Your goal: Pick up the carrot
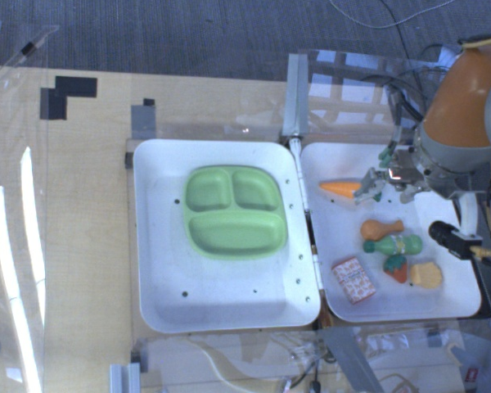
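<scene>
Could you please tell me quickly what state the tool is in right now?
Tool: at the carrot's right end; open or closed cannot be told.

Two bins sit side by side on the table [82, 219]. The left bin [159, 301] holds a divided tray [233, 213]. In the right bin [458, 301], the carrot [340, 189] lies at the back left, the claw [375, 187] just beside its right end; a small box [353, 279] lies front left.

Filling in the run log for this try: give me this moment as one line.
phase: approach | gripper: at the carrot's right end, right bin | carrot: flat on bin floor, not lifted | grasp: unconfirmed | left bin: green tray
</scene>
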Robot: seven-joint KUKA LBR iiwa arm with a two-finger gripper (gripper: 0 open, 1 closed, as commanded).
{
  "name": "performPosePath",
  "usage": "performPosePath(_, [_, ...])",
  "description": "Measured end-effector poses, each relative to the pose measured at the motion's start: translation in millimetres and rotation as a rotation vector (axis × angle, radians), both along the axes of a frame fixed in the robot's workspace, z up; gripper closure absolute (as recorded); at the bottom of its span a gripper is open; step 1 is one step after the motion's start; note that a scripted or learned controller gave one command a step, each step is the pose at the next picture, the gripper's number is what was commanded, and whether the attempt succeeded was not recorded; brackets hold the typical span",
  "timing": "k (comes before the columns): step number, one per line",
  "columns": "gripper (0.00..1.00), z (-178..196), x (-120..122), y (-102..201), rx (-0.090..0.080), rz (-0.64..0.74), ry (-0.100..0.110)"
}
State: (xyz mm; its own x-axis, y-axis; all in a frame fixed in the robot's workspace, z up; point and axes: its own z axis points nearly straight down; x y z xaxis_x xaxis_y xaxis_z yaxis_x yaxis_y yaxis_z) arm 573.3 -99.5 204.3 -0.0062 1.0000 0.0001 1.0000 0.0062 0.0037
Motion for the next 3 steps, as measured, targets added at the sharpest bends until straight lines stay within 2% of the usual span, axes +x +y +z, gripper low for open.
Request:
performPosePath(1, [0.0, -115, 57, -8, -0.003, 0.253, -0.008])
performPosePath(2, [1.0, -102, 60, -6, -0.001, 0.254, -0.014])
performPosePath(3, [1.0, -6, 82, 62, -0.002, 0.387, -0.006])
